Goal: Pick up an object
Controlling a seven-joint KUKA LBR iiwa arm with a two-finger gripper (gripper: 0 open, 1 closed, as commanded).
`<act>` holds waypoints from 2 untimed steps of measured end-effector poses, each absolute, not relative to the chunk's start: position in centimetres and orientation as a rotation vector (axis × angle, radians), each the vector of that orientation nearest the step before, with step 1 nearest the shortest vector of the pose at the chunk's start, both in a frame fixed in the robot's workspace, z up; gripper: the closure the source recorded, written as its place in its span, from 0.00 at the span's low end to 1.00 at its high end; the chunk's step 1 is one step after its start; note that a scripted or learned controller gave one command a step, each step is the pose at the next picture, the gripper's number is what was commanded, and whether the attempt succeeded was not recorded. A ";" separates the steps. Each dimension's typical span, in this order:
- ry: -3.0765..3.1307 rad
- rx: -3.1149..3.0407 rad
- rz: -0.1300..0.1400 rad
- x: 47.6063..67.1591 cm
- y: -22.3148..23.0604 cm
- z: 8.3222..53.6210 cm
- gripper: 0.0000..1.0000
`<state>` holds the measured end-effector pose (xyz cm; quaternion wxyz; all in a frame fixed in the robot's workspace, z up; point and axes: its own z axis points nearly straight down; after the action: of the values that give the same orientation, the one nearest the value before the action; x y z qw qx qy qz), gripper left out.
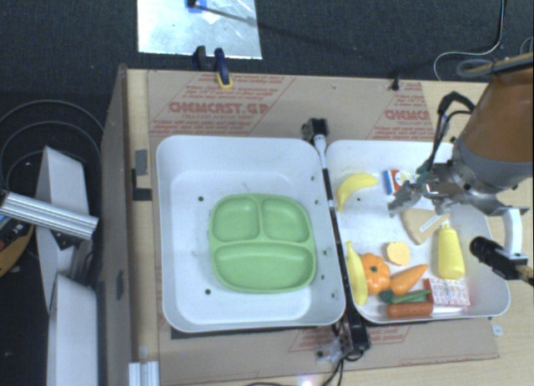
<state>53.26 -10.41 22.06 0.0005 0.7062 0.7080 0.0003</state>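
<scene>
The green divided plate [263, 243] sits in the middle of my left bin [179, 209], and everything else I place against it. To its right, across the seam between the bins, a yellow banana [355, 186] lies in the right bin [367, 159], level with the plate's far rim. Nearer, also right of the plate, a second yellow piece [356, 272] lies along the bin wall, touching a small orange pumpkin [375, 277]; a carrot [408, 278] and a red sausage [409, 310] lie just beyond it. Farther right stands a yellow bottle [449, 251]. My pincer [411, 197] hangs right of the plate, beyond the banana and apart from it, above a tan wedge [415, 227]. I cannot tell its opening.
</scene>
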 end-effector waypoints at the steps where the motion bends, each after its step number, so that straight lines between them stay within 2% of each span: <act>1: 2.219 2.227 -0.004 52.1 -15.6 13.8 0.00; 2: 2.225 2.207 0.008 60.4 -13.8 14.7 0.00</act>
<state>60.37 -13.81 14.69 0.0040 0.7042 0.7100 0.0027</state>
